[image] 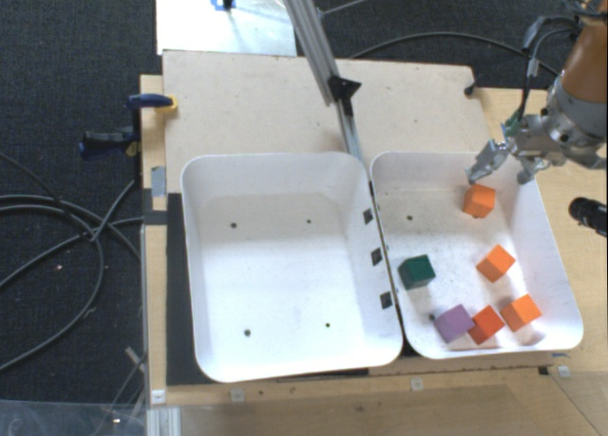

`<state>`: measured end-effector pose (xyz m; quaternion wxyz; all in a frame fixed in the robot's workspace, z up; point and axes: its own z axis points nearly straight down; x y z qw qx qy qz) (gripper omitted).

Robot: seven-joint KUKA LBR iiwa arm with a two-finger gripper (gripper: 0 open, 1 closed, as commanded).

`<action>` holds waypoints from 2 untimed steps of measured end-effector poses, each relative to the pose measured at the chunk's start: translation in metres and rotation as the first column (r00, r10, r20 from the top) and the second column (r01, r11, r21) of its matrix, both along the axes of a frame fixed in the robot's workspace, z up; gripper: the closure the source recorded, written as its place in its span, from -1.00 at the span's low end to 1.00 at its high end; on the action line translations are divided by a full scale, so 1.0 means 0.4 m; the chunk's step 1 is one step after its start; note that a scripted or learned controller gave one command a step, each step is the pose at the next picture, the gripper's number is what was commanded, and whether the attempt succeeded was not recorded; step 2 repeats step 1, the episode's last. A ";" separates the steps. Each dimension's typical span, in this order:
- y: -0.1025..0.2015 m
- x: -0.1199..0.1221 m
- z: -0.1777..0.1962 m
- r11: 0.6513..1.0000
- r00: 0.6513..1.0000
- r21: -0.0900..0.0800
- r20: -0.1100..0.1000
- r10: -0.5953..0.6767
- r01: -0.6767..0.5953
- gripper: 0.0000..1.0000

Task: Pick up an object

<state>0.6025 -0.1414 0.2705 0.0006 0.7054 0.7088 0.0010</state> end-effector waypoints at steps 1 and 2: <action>-0.179 0.152 -0.222 1.000 1.000 -0.004 -0.002 -0.006 0.006 -1.00; -0.179 0.152 -0.222 1.000 1.000 -0.004 -0.002 -0.006 0.006 -1.00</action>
